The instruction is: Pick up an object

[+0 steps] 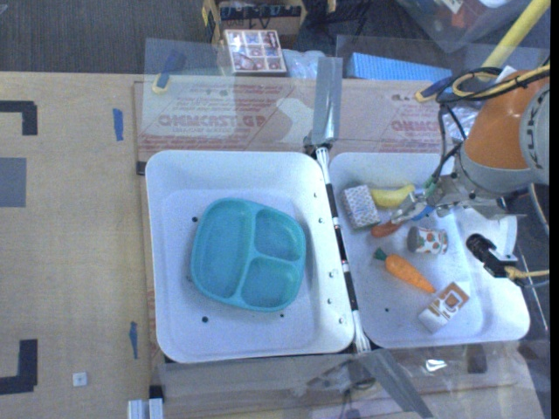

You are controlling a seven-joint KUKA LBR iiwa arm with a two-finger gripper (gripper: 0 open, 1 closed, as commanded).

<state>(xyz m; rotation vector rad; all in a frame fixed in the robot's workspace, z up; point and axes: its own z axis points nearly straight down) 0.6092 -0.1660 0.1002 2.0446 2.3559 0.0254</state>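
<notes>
Two white bins (170, 177) on bench (70, 234)

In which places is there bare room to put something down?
Left bin: bare floor rings the teal plate. Right bin: bare patch left of the carrot and carton. Crowded near the gripper: banana, grey block, small can.

Smooth, matt teal plastic divided plate (248, 254), glossy white plastic bins (166, 190), pale wood-grain bench top (70, 234).
</notes>
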